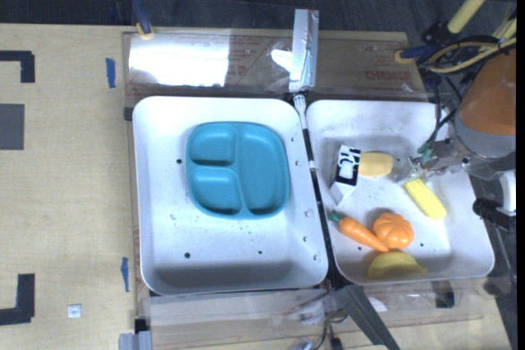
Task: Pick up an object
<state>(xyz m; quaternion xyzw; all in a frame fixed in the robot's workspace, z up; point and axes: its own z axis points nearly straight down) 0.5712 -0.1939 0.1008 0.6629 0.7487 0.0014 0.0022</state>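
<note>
Plastic and probably light, the smooth pale yellow toy beside the gripper may slip, so grip its narrow middle; jaws' state I cannot tell.

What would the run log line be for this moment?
gripper low in right white bin | beside pale yellow potato-shaped toy | nothing seen held | blue divided plate in left bin

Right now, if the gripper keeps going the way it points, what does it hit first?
Probably the pale yellow potato-shaped toy: the gripper points left toward it, close by. Height above the right bin's floor is unclear.
</note>
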